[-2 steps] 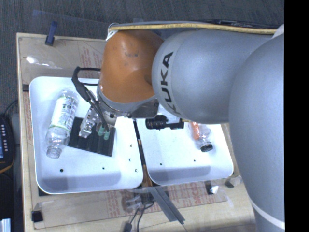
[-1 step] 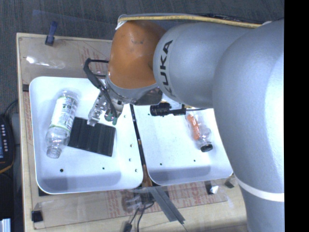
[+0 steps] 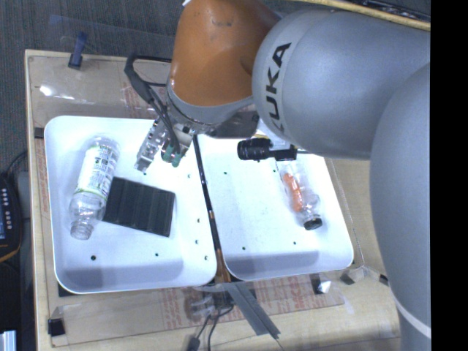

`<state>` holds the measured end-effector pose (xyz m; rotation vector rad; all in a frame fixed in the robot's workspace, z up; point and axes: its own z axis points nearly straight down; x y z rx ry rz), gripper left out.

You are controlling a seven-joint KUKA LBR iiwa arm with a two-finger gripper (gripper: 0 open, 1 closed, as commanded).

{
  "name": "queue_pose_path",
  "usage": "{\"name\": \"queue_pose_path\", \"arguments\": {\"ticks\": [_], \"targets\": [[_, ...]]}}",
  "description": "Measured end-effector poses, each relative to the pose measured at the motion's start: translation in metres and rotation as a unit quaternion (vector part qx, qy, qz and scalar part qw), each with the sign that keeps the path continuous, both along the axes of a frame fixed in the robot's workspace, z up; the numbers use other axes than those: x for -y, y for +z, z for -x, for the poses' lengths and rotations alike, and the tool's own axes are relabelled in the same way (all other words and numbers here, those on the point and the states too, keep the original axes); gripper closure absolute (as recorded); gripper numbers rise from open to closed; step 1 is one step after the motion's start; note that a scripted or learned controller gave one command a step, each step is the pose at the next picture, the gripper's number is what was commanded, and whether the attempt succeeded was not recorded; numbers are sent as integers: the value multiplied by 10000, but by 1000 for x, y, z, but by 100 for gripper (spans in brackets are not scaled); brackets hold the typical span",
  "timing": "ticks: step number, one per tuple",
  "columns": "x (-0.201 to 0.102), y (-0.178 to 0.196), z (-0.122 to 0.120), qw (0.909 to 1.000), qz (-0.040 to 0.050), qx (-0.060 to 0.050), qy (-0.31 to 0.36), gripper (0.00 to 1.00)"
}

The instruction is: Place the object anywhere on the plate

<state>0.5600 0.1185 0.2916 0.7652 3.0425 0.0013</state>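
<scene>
A flat black rectangular plate (image 3: 140, 206) lies in the left bin (image 3: 117, 269), right of centre. Beside it on the left lies a clear plastic bottle (image 3: 93, 185) with a white label, its cap pointing toward the front. In the right bin (image 3: 270, 258) a small clear bottle (image 3: 299, 193) with orange contents and a black cap lies near the right wall. My gripper (image 3: 157, 156) hangs over the back of the left bin, just above and behind the black plate and right of the big bottle. Nothing shows in its grasp.
The grey arm and its orange band (image 3: 219, 42) cover the back of both bins. A black cable (image 3: 203, 189) runs down along the ridge between the bins. A black cylindrical part (image 3: 256, 149) juts out over the right bin's back.
</scene>
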Motion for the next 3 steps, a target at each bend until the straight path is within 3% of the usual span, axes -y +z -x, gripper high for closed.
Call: {"name": "queue_pose_path", "arguments": {"ticks": [1, 2, 3], "targets": [[-40, -101, 52, 9913, 14, -53, -1318, 100], [25, -100, 1, 9955, 2, -23, -942, 100], [-29, -144, -2, 9577, 6, -50, -2878, 100]]}}
